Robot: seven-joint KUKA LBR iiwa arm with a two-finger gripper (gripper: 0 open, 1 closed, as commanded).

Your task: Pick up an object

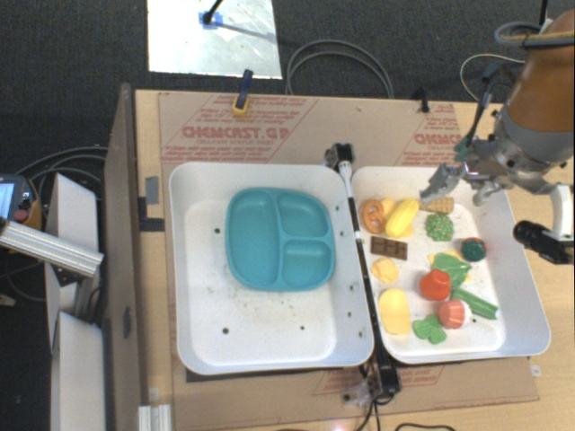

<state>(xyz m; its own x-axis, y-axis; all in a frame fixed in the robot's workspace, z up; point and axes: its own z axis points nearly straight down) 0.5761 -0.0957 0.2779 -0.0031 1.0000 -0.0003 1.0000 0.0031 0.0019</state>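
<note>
Cardboard (269,131) printed "CHEMCAST GP"

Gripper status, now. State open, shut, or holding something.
Gripper: over the far end of the right bin, above the toy food; whether it is open, shut or holding anything cannot be told.

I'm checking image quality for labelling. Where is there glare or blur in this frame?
Camera view: glare washes out the shiny sheet at top; the arm's orange band and the claw look soft and blurred; the toy food and teal plate stay reasonably sharp.
</note>
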